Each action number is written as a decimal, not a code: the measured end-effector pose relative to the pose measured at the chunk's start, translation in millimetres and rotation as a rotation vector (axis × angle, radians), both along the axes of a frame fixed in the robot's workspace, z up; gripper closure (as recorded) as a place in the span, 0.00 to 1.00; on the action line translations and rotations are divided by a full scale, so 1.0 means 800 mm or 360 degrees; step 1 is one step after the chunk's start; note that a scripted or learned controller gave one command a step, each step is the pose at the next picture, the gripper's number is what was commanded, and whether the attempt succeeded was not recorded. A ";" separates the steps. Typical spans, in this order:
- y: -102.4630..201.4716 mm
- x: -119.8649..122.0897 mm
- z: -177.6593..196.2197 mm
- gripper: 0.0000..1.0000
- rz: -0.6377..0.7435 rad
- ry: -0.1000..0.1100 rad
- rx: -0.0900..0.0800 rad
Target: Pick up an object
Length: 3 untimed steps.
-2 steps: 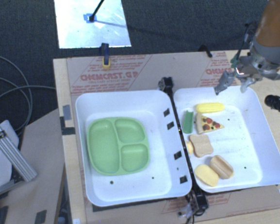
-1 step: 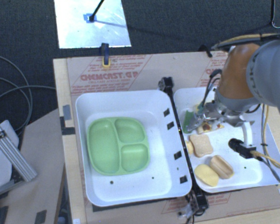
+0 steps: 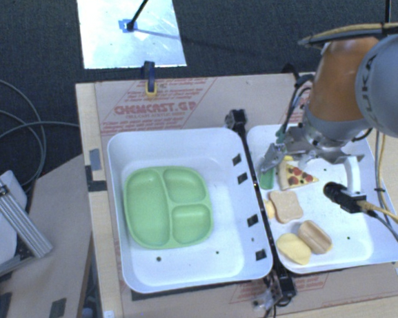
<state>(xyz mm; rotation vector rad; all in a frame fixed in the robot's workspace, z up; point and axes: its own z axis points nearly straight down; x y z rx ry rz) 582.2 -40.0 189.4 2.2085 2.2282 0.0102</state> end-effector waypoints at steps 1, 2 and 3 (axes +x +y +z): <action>-0.037 0.059 -0.005 0.00 -0.0013 0.0002 -0.0005; -0.067 -0.065 -0.110 0.00 -0.0021 0.0034 0.0000; -0.058 -0.119 -0.130 0.00 -0.0013 0.0001 -0.0004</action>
